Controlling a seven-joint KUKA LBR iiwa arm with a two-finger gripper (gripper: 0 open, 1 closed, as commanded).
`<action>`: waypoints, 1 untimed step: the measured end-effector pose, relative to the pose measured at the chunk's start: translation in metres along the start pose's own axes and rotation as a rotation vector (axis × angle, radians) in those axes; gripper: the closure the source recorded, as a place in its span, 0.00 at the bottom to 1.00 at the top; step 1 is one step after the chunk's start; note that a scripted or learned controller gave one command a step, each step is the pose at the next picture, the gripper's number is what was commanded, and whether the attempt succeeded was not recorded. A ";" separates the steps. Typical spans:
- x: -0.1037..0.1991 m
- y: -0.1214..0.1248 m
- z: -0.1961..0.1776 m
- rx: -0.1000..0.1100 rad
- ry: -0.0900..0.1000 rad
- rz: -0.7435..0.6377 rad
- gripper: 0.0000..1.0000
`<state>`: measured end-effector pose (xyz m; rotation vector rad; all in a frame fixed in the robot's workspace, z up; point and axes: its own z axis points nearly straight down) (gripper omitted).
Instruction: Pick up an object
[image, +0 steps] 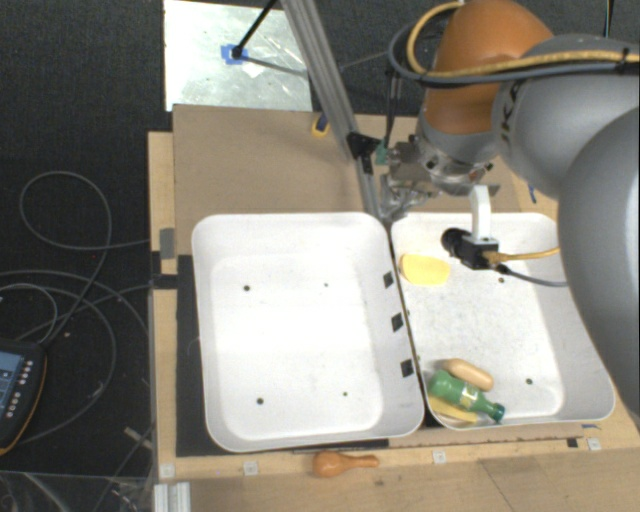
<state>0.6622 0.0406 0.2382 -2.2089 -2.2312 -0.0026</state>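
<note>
My gripper (393, 203) hangs over the far left corner of the right bin (530, 330), close to the divide between the two bins. Just below and to its right, a flat yellow piece (425, 270) lies on the bin floor, apart from the gripper. In the bin's near left corner a green bottle (470, 399) lies on its side, with a tan bread-shaped piece (468, 374) behind it and a yellow item (448, 412) partly hidden beneath it. Nothing shows in the gripper.
The left bin (215, 330) stands beside the right one. A small orange-brown gourd-shaped object (343, 462) lies on the bench in front of the bins. The grey arm (570, 130) covers the right bin's far right part. Cables trail on the floor at left.
</note>
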 end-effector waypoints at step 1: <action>0.057 -0.012 0.012 0.000 0.000 0.000 1.00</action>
